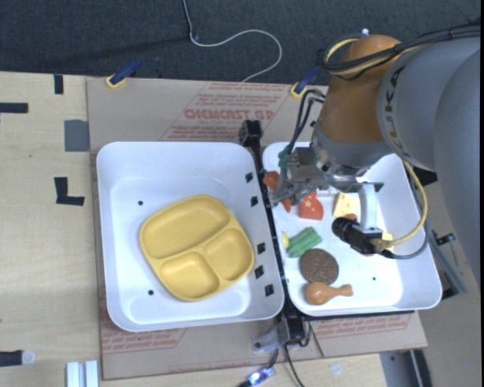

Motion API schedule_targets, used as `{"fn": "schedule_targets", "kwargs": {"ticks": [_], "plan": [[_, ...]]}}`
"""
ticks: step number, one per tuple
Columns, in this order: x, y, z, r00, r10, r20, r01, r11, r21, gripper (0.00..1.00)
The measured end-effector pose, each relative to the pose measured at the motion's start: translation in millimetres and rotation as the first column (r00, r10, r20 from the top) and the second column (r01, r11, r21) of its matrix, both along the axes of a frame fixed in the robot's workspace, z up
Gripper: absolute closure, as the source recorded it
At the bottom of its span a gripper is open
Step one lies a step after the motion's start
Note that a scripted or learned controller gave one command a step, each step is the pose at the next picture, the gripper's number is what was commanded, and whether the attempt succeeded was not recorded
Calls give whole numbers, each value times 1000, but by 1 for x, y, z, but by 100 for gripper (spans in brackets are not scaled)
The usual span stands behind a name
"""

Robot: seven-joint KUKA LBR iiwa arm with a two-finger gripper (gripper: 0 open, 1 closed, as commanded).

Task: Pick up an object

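Note:
My gripper (294, 190) hangs low over the upper left part of the right bin (403, 285), under the orange wrist band. Right beside it lie a red wedge-shaped piece (310, 209) and a small orange-red piece (273, 181) at the bin's left wall. Below them rest a green toy vegetable (303, 240), a round brown patty (318, 264) and a tan drumstick (327, 293). A pale yellow piece (346, 205) sits just right of the red wedge. The wrist hides whatever lies directly under it.
The left bin (125, 216) holds a yellow divided plate (196, 247). Black clips run along the seam between the bins (262, 248). A black fitting with a yellow cable (363, 236) hangs from the arm over the right bin's middle.

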State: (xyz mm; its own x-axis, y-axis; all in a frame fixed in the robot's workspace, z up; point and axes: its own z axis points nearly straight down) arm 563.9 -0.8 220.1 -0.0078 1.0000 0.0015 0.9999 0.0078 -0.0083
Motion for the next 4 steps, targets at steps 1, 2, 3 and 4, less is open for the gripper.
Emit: {"fn": "schedule_targets", "kwargs": {"ticks": [1,2,3,4], "plan": [[1,63,2,1000,1,0,-1,1000,-1,100],[5,87,-4,1000,-3,-1,3,1000,-3,100],[4,81,-5,1000,-6,-1,6,1000,-4,100],[-8,74,-3,1000,-6,-2,6,1000,-5,100]]}}
